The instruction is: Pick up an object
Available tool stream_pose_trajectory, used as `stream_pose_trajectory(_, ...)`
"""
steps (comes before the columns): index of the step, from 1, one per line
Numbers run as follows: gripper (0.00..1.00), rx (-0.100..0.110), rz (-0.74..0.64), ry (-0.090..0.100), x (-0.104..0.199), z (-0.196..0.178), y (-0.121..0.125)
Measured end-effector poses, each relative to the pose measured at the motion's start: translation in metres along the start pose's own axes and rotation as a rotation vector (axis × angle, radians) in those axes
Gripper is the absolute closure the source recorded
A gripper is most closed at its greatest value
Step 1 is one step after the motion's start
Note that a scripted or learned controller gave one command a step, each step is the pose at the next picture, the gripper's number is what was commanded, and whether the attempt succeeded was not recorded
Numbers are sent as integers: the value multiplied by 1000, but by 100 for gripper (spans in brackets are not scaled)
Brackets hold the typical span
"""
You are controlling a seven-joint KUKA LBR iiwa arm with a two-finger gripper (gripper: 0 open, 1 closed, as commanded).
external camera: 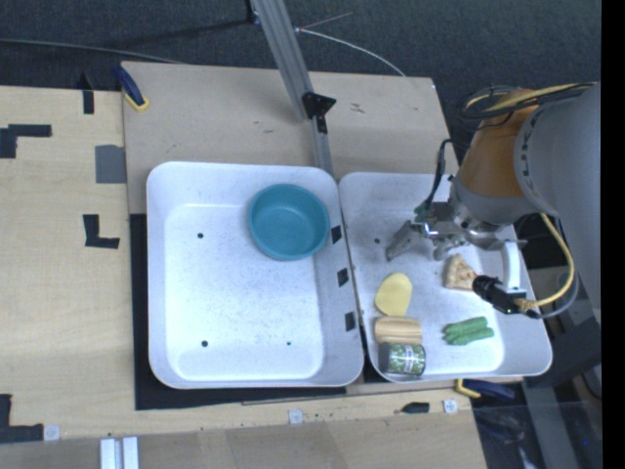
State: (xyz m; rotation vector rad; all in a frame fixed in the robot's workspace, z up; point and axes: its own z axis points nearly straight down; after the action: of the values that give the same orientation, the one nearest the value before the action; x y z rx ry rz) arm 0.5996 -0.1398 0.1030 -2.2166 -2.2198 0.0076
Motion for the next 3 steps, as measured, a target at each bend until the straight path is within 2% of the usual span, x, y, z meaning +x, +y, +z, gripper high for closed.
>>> stream_pose_trajectory(1, 0, -5, 0, -1, 0, 14, 0)
stream_pose_trajectory(2, 100, -9, -1, -4, -1, 2, 1)
stream_pose_trajectory(3, 100, -8, 0, 0, 4, -40, 0)
